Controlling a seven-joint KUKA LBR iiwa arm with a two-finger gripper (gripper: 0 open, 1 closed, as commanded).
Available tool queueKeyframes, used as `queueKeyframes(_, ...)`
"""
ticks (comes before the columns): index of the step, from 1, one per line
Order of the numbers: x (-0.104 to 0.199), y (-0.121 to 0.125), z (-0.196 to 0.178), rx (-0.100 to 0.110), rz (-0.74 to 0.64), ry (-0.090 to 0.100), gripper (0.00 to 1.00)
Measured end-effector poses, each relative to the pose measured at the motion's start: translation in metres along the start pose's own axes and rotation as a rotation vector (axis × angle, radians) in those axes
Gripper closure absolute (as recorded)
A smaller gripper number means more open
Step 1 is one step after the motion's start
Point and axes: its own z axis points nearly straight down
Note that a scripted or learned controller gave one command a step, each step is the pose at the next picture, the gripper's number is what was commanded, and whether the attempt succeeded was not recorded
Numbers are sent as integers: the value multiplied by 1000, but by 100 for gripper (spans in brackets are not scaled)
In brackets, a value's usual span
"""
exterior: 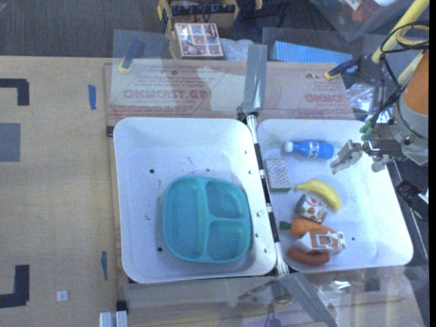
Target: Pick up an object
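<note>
Two white bins are seen side by side on the table (54,182) in the camera view. The left bin (136,148) holds a teal divided plate (206,219). The right bin (381,216) holds a blue bottle (310,149), a banana (321,191), a small can (310,210), a carrot (304,227), a small carton (330,240), a sausage (308,255) and a flat patterned packet (276,173).

The hand (347,157) is seen just right of the bottle, over the right bin's upper part, fingers spread apart with nothing between them. The approach step is judged to be in hand; nothing is lifted yet. For the next move, the hand would need to be lowered and centred over one item, likely the bottle, before being closed.
</note>
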Motion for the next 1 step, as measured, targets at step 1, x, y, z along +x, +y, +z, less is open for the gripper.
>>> queueKeyframes(1,-49,13,138,-1,-109,-1,0)
